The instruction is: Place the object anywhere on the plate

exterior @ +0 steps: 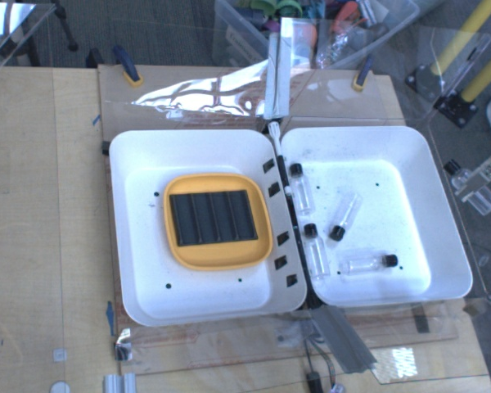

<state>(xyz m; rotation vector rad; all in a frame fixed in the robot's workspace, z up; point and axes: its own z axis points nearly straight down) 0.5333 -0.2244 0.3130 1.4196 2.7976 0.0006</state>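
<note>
Lying flat in the right bin [409, 150]: four clear vials, black caps. Centre vial [344, 216] axis diagonal, cap toward lower-left.

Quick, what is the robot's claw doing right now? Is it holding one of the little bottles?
Gripper: cannot be told from this view. All four small vials lie loose in the right bin, and the yellow plate in the left bin carries no vial.

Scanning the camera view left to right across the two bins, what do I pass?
Left bin's wall → yellow plate with its dark ribbed insert → row of black clips on the divider → vial tilted mid-bin → vial lying flat, black cap pointing right → right bin's rim.
</note>
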